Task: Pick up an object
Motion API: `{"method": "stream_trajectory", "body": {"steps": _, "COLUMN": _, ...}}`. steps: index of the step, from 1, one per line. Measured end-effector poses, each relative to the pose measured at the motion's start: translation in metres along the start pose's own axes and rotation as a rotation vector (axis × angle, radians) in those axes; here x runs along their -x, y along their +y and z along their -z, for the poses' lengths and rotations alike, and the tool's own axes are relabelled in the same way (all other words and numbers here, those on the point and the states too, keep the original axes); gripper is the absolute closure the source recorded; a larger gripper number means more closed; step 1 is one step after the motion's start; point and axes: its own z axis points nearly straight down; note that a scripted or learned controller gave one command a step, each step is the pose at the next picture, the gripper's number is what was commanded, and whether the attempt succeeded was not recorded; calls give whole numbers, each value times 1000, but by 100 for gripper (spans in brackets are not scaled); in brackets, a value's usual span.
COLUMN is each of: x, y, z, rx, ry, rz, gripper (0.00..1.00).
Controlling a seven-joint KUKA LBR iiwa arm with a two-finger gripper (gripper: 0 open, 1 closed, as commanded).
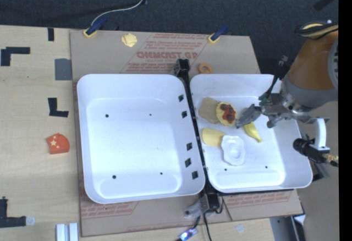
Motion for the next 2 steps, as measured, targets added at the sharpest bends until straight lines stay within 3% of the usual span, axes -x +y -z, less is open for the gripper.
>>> {"method": "stream_trajectory", "body": {"steps": 1, "x": 41, "y": -10, "z": -109, "rx": 2, "ry": -2, "rz": -5, "gripper": 0}}
{"method": "stream_trajectory", "body": {"steps": 2, "x": 71, "y": 74, "z": -104, "rx": 9, "ry": -5, "rz": 2, "gripper": 0}}
